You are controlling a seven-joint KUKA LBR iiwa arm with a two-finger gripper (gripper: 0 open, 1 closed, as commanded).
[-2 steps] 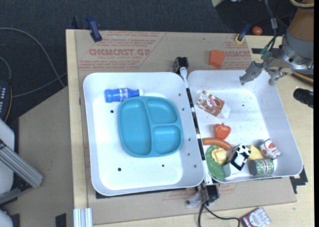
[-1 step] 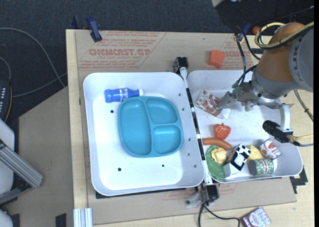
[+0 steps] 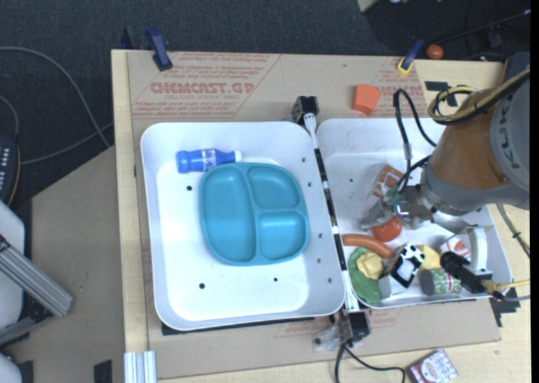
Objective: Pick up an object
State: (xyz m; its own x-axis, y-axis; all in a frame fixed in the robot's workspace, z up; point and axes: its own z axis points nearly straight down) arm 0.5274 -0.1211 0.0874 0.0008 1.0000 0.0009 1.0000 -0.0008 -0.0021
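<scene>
Pincer (image 3: 389,207) low in right bin (image 3: 354,141), grip state unclear; one blue plate (image 3: 253,211), one bottle (image 3: 205,159) in left bin (image 3: 168,230).

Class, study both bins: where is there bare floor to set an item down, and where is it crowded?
Free: the left bin below and left of the blue tray, and the right bin's upper left. Crowded: its lower part, around the tomato, hot dog and gripper.

The arm (image 3: 480,162) is cut off by the edge at 3 o'clock and hides part of the right bin (image 3: 354,141). The end effector (image 3: 389,209) is too small to tell its fingers. At 6 o'clock, a packet (image 3: 431,368) is cut off.
</scene>
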